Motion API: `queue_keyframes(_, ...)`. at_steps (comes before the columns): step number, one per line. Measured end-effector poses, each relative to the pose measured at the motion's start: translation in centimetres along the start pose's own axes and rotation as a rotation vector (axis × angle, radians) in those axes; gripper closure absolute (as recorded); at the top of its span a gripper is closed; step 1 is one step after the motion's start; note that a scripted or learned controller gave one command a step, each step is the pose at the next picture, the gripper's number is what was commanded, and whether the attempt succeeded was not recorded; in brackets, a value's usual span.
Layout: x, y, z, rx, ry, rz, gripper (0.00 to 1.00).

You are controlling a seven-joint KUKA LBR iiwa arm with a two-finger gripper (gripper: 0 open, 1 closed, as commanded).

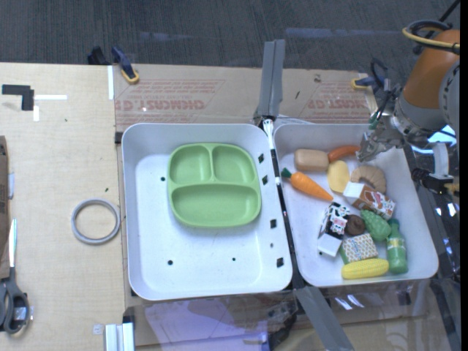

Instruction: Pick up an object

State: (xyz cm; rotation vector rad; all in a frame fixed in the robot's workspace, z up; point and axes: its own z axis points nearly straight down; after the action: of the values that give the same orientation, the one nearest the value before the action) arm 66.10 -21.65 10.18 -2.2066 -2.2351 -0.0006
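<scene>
Sausage (pixel 343 153), reddish, lies at the right bin's (pixel 423 218) far edge beside a bread roll (pixel 311 159). My end effector (pixel 368 148) hovers just beside it; its opening I cannot tell. Nothing lifted: grasp and raise remain.

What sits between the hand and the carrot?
The bread roll and the sausage lie between the hand and the carrot, all in the right bin.

shallow white plastic bins (pixel 146 269): 2 | green three-part plastic plate (pixel 214 184): 1 | orange toy carrot (pixel 310 186): 1 | yellow toy corn cob (pixel 364 269): 1 | grey tape ring (pixel 96 220): 1
</scene>
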Motion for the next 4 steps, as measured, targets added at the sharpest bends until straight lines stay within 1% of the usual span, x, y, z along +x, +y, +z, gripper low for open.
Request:
queue_keyframes(1, 0.3, 0.0, 0.0, 0.001, 0.005, -0.002, 0.00)
queue_keyframes(2, 2.5, -1.9, -3.0, -0.001, -0.001, 0.039, 0.00)
queue_keyframes(3, 5.9, -0.1, 0.9, 0.000, -0.001, 0.090, 0.00)
queue_keyframes(4, 5.9, -0.1, -0.1, -0.002, -0.003, 0.088, 1.00)
